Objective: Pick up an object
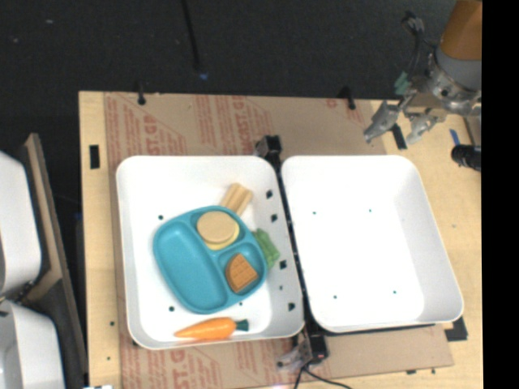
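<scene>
Single fixed overhead view, slanted, both bins in frame.

Grey arm with orange band point(464, 23) at upper right, above the bench's far right corner. Two-finger metal gripper point(399, 130) hanging past the back rim of the right shallow white bin point(422, 298), outside it, over the bare wooden bench top point(203, 124). Fingers spread apart, one pale finger point(379, 126) angled to the left, the other just to its right; nothing between them.

Left shallow white bin point(134, 217) holding all the objects:
- Turquoise plastic compartment tray point(190, 270), rounded, lying flat near the bin's centre, set at a diagonal.
- Round tan disc, cookie-like point(218, 228), in the tray's upper compartment.
- Brown bread-like toy piece point(242, 272), in the tray's lower right compartment.
- Pale wooden block point(237, 197), just beyond the tray's upper edge, touching or nearly so; cannot tell which.
- Green toy piece point(268, 248), wedged between the tray's right edge and the bin wall; shape unclear.
- Orange toy carrot with green stem end point(209, 328), lying flat along the bin's front wall, apart from the tray.

Gripper well apart from every object, the whole right bin lying between.
</scene>
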### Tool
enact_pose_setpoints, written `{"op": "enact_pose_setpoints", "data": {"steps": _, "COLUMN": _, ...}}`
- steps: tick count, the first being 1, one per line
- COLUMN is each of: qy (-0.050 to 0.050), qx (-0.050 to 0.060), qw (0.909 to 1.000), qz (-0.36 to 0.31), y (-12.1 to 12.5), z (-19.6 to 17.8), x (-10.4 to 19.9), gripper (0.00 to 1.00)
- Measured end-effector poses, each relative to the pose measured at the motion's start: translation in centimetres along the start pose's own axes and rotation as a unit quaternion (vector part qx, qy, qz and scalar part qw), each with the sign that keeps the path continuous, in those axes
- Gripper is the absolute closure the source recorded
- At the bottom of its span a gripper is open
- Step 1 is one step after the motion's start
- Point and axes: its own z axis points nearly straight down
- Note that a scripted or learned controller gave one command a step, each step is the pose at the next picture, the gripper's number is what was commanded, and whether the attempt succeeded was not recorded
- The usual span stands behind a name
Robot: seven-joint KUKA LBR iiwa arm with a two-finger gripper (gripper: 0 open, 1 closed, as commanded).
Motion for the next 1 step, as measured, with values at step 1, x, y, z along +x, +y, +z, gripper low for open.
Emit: {"op": "enact_pose_setpoints", "data": {"steps": 1, "qy": 0.0, "qx": 0.0, "qw": 1.0, "qz": 0.0, "y": 1.33, "z": 1.14, "x": -1.03, "gripper": 0.0}}
